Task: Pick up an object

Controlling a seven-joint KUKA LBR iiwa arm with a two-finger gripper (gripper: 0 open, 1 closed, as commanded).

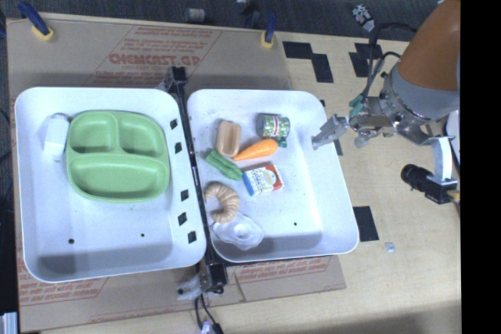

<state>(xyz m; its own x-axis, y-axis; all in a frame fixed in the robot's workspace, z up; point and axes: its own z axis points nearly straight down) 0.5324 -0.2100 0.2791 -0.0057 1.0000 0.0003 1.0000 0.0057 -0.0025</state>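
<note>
From my seat, the overhead camera shows the arm (427, 51) reaching in from the right, its orange band high near the frame edge and the grey wrist angled down and to the left. The end effector (327, 133) sits at the right rim of the right bin (333, 207), over its edge, with nothing between its fingers; I cannot tell whether they stand apart or together from this angle.

Inside the right bin lie the candidates for picking. A small green can (272, 125) is nearest the end effector, just left of it. Below the can lies a toy carrot (256, 150), with a tan bread-like piece (228, 138) to its left and a green pod (224, 165) under that. A blue and red packet (262, 180) sits below the carrot. A curled pastry (225, 199) and a clear plastic cup (239, 232) lie near the bin's front left corner.

The left bin (47, 246) holds a green divided tray (119, 153) and a white object (55, 135) beside its left edge. Both bins rest on the table (407, 262).
</note>
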